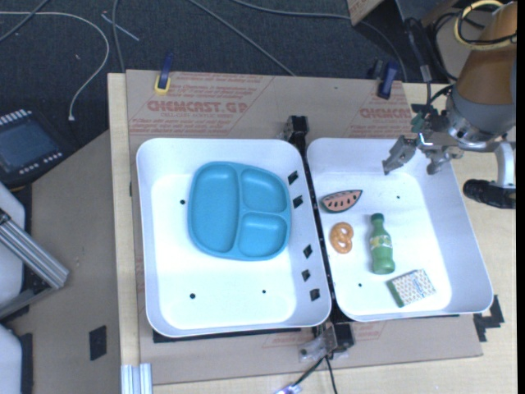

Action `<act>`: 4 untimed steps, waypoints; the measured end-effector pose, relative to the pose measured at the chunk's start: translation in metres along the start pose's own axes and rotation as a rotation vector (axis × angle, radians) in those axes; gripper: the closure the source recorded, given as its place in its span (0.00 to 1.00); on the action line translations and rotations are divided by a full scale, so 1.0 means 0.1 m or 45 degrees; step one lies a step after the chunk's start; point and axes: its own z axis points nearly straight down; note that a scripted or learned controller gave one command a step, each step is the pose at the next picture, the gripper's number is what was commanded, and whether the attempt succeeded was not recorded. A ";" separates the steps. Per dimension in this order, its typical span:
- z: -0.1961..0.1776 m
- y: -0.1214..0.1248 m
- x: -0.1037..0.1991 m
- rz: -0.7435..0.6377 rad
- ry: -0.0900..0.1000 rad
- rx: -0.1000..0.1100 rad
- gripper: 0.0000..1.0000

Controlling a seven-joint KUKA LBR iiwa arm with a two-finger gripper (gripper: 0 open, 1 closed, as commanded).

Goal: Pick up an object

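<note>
- The pincer [416, 159] is located over the far part of the right bin [459, 220], near its far rim; its two fingers are spread, and nothing is seen between them.
- The arm [488, 80] is seen entering from the right, over the far right corner of that bin.
- Four objects are found in the right bin's left and near portions: a watermelon slice [340, 199], a pretzel [341, 236] just nearer the camera, a green bottle [380, 243] lying beside the pretzel, and a green-edged sponge [411, 286] close to the near rim.
- The watermelon slice and pretzel are placed close to the divider edge between the bins.
- Open floor is left along the right side of the right bin.
- A blue sectioned plate [239, 210] is held in the left bin [164, 245], with bare white floor around it.
- Both bins are carried by the tabletop [246, 97].
</note>
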 end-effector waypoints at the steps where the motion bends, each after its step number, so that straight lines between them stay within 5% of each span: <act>1: 0.45 0.03 -0.05 0.001 0.000 0.000 0.00; 2: 1.08 0.04 -0.06 0.001 0.001 0.002 0.00; 3: 0.92 0.06 -0.06 0.001 -0.001 -0.009 1.00; 4: 0.48 0.05 -0.05 0.001 -0.003 -0.012 1.00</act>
